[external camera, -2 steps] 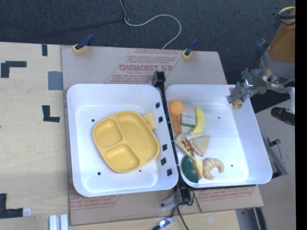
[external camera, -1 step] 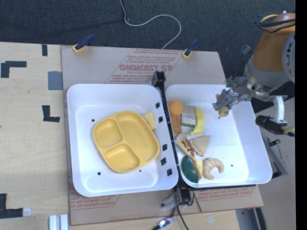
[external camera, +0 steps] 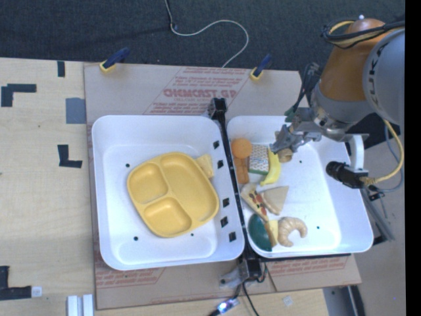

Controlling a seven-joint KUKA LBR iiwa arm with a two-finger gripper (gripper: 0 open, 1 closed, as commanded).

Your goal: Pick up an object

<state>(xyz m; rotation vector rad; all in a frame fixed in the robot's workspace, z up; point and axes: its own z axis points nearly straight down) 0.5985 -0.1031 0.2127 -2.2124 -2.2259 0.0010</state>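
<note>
Camera view: hand (external camera: 287,143) low in right bin (external camera: 342,196), just over banana (external camera: 273,168) in toy-food pile. Can't tell grip state. Centre on banana, avoid sandwich wedge (external camera: 275,196) beside it.

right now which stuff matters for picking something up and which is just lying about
For the job:
gripper
banana
croissant
sandwich wedge
orange
right bin

Lying about:
yellow tray
left bin
blue clamps
white cable

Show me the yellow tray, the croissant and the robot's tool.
yellow tray (external camera: 172,193), camera view, the middle divider.
croissant (external camera: 292,230), camera view, the middle of its curve.
tool (external camera: 285,145), camera view, between its fingertips.
</note>
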